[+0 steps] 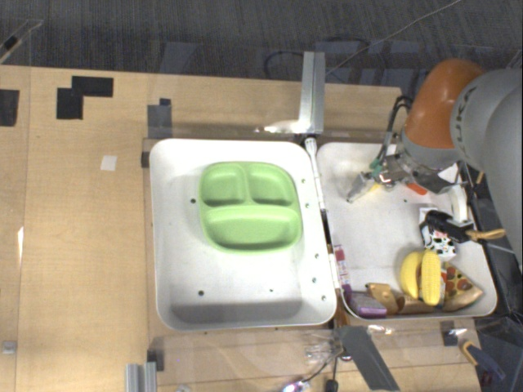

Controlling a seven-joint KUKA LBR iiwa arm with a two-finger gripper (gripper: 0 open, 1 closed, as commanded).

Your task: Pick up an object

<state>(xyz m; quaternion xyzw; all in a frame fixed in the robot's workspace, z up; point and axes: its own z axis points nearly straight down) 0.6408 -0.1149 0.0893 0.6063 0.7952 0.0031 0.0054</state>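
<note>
Gripper (359, 188), finger state impossible to tell, low in the right bin's (372, 243) far corner; bananas (420, 274) near its front edge; green plate (248, 205) in the left bin (176, 284).

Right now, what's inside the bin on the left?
The left bin holds one thing, a green divided plate, lying flat with three compartments that look bare. Whatever might sit under the plate is covered by it.

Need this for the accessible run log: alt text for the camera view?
A grey arm's gripper hangs low in the right bin, away from a banana at its near corner. A green divided plate sits in the left bin.
</note>
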